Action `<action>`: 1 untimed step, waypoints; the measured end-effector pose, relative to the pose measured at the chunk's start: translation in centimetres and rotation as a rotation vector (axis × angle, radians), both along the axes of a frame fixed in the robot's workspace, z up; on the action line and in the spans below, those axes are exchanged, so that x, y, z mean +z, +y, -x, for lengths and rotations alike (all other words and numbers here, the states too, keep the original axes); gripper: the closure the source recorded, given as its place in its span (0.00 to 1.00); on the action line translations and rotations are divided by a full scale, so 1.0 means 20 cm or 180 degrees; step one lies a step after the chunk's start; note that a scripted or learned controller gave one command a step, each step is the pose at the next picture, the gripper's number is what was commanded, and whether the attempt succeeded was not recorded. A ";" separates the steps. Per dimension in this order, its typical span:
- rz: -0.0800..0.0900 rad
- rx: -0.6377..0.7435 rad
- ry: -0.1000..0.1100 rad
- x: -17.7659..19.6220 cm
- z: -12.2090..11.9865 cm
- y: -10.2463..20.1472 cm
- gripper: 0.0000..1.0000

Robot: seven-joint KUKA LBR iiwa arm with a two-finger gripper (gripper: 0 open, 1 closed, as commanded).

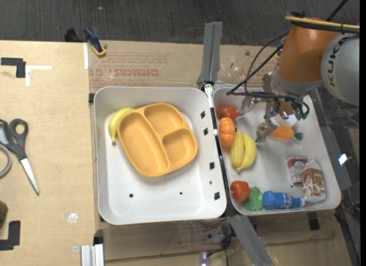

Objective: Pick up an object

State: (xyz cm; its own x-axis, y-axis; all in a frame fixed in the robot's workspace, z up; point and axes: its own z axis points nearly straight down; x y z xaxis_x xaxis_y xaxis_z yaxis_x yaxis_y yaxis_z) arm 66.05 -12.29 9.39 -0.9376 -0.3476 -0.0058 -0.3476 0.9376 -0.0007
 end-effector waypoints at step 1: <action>0.0004 0.0191 0.0007 -0.01 0.40 -0.34 0.00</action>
